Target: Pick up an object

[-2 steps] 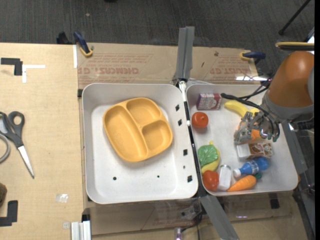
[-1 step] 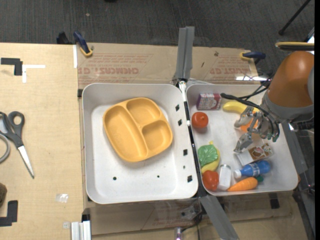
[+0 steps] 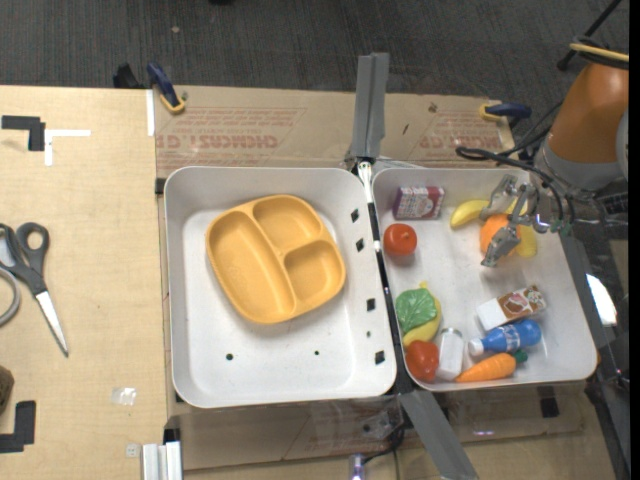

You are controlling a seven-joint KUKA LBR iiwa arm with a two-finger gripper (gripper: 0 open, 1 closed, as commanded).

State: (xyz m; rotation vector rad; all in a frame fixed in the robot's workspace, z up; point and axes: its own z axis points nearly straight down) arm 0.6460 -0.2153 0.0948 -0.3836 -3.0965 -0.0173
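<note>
I read the bench from the big shapes down: the left bin carries a yellow divided plate, and the right bin holds the clutter, with my arm coming in at the upper right of the frame. The gripper hangs over the upper right part of that bin, right at an orange fruit that sits beside a banana. I cannot tell whether the jaws are spread or closed, nor whether the fruit is held. The fruit is round, so no axis to match. The bin's right wall lies close; open floor lies toward frame centre, between the tomato and the small carton.
</note>
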